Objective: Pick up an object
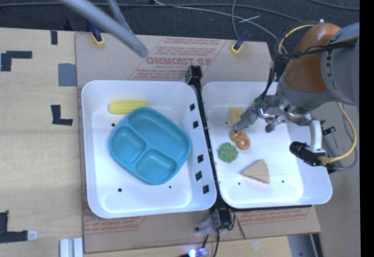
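We cannot tell how wide the grey two-finger claw (248, 124) stands, nor whether it has hold of anything; its tip hangs just above the small orange ring-shaped toy (242, 141); the yellow cheese block (236, 115) and green knobbly ball (228, 152) crowd close, so we fear a nudge or double catch.

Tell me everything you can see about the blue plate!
The blue plate is a light blue tray with rounded corners that looks like smooth plastic. It has three sunken compartments, all with nothing in them. It lies flat, right way up and turned at a slant, in the left white bin. A yellow corn cob lies by its upper edge, close enough that I cannot tell if they touch.
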`<move>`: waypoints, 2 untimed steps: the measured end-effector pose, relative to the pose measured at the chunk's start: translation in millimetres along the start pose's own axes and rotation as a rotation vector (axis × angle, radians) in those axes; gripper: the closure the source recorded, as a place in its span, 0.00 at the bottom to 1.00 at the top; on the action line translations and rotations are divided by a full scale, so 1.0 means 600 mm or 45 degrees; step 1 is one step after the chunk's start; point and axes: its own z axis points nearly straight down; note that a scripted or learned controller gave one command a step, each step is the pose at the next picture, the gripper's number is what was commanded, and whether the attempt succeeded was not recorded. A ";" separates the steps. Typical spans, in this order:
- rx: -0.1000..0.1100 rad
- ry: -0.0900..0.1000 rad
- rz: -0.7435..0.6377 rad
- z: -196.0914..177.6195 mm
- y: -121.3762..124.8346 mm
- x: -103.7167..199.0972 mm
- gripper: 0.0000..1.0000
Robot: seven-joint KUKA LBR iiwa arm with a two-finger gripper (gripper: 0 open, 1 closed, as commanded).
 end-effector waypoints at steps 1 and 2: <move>-0.001 0.000 0.001 0.075 0.001 -0.006 0.00; -0.008 -0.002 0.001 0.121 0.002 -0.005 0.00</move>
